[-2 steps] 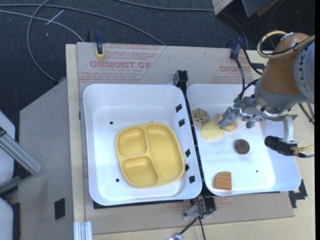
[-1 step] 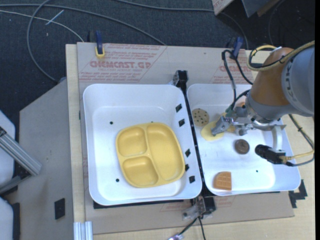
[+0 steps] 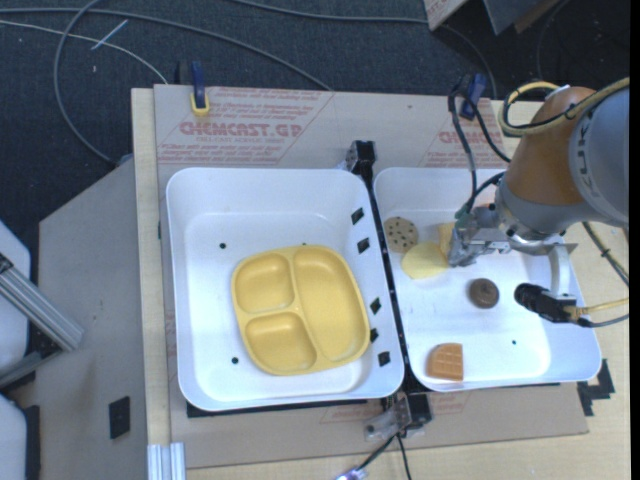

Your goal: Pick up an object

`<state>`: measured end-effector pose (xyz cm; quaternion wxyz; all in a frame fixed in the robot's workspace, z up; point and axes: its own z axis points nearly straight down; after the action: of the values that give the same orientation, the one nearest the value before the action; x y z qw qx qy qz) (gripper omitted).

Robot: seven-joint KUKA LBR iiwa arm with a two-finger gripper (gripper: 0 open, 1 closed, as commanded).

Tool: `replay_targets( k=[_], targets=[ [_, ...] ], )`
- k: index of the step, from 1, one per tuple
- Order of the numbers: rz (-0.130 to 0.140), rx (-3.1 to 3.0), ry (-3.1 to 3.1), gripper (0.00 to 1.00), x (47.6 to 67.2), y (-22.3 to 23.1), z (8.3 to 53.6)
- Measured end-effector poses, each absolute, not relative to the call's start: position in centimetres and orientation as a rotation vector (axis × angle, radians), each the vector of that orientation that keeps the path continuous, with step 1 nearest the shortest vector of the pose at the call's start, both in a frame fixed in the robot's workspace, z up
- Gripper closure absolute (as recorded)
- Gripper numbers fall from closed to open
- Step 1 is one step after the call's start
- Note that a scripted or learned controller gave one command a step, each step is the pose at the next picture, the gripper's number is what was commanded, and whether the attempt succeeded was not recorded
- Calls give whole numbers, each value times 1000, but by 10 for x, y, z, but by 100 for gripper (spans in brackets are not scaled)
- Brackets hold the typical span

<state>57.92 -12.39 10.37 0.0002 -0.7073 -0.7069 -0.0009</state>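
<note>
Arm (image 3: 560,158) sits highest, closest to the lens. Gripper (image 3: 462,251) is low over the right bin (image 3: 560,363), touching or just above the yellow piece (image 3: 425,261); can't tell its opening or any hold. Descend square, close on the middle. Cookie (image 3: 401,232) at 10 o'clock, brown knob (image 3: 484,292) at 5, orange block (image 3: 446,361) at 6.
</note>
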Motion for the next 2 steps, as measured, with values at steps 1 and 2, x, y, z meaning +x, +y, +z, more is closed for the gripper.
replay_targets(
  k=[1, 2],
  targets=[
    [-6, -2224, -2226, 100, 574, -120, 165],
    [-7, -2224, -2227, 100, 576, -120, 219]
  ],
)
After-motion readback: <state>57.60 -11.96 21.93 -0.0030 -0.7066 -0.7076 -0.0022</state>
